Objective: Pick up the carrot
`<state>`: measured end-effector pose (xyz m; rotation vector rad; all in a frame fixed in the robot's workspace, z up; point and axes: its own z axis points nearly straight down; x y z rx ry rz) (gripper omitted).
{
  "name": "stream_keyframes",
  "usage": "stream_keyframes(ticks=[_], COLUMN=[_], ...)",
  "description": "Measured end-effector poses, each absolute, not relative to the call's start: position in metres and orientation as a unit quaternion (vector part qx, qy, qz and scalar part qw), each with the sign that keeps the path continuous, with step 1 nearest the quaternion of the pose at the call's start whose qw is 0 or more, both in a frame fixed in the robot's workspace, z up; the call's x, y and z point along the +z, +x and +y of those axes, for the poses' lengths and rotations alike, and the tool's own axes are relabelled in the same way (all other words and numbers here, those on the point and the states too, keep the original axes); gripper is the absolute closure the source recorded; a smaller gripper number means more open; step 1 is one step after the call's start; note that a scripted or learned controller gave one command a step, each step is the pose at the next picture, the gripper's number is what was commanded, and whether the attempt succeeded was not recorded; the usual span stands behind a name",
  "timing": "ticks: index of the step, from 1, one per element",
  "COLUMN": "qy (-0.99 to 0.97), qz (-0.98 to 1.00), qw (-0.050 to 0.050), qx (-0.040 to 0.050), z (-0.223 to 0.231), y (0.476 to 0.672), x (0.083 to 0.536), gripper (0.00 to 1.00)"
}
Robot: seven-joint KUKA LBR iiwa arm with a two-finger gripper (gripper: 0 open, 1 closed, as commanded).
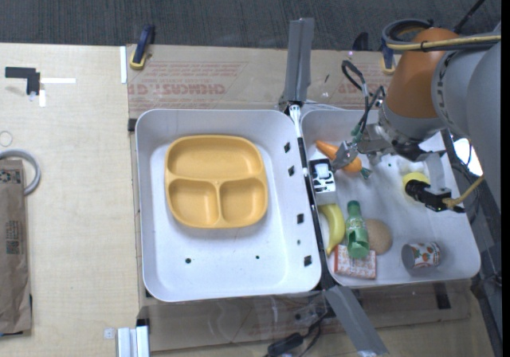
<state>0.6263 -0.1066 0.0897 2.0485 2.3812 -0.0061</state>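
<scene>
Gripper (pixel 349 156) down on the carrot (pixel 335 151), right bin (pixel 458 224).

You will find the carrot at the bin's upper left, orange showing on both sides of the fingers, which appear closed on it. Nearby obstructions for your note: a black-and-white card (pixel 321 177) just below, then banana (pixel 334 226), green bottle (pixel 356 229), and can (pixel 420 255). The yellow tray (pixel 215 181) sits in the left bin.
</scene>
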Motion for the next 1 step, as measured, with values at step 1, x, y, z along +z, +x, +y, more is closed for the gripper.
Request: stream_keyframes(ticks=[1], qy=[0.653], qz=[0.757], qw=[-0.001], qx=[-0.0020], z=[-0.1072], y=[0.6264], x=[0.0970], gripper=[1.00])
